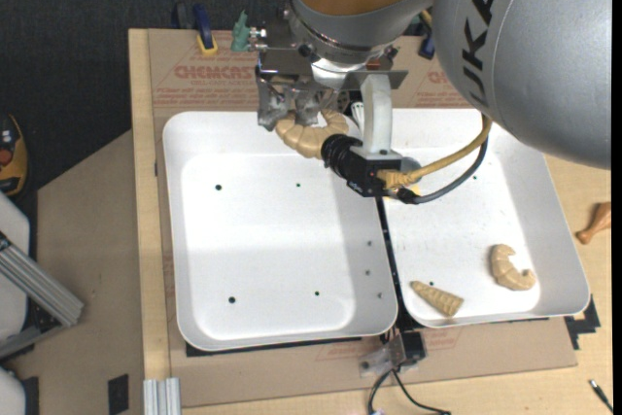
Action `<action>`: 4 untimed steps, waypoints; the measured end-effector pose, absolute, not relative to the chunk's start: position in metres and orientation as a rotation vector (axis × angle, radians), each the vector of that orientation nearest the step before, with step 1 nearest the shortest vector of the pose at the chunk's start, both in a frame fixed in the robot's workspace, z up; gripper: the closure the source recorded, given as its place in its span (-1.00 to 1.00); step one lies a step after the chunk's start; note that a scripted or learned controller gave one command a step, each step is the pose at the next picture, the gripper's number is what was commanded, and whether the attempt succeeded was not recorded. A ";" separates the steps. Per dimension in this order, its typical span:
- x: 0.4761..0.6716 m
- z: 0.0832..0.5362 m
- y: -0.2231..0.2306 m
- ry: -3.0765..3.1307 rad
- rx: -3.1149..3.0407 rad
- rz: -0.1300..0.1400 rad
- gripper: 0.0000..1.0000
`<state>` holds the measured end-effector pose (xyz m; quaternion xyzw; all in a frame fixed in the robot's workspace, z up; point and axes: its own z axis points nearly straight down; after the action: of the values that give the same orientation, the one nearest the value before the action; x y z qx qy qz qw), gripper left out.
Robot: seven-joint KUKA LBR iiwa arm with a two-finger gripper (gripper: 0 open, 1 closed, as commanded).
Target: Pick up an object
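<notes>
Arm reaches over left bin's point(194, 209) far edge, finger state indiscernible; two tan objects point(512, 268) point(436, 297) in right bin point(554, 228).

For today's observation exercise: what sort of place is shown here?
Probably a robotics lab test bench: a KUKA arm reaches over two shallow white bins on a board, with small tan objects in the right bin and cables trailing.

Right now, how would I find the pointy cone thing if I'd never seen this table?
Find the two white bins and take the right bin. Look along its near edge, close to the wall between the bins. The cone lies there, straight and tapering to a point, while its neighbour, the curled shell, is rounder and bent like a hook.
</notes>
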<state>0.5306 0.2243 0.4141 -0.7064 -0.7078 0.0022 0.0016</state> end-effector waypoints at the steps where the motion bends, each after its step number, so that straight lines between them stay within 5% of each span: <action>1: 0.484 0.432 0.225 -2.223 -2.216 0.002 1.00; 2: 0.481 0.542 0.224 -2.227 -2.223 -0.023 1.00; 4: 0.481 0.556 0.226 -2.228 -2.218 -0.009 1.00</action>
<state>0.4809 0.2264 0.5561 -0.7055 -0.7087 -0.0028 -0.0010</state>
